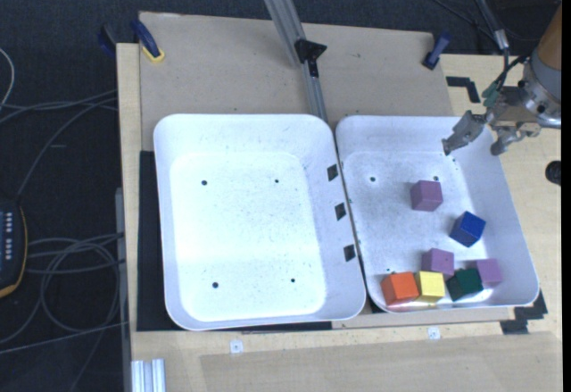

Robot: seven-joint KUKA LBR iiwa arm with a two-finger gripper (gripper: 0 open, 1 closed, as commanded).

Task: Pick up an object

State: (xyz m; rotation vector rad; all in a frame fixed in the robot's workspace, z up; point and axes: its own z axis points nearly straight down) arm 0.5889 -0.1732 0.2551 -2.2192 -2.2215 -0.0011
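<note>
I am hovering the gripper, open and empty, over the right bin; next I must descend onto the purple block.

purple cube standing clear, five blocks crowded near wall

Arm cut off by right edge above wrist.
</note>
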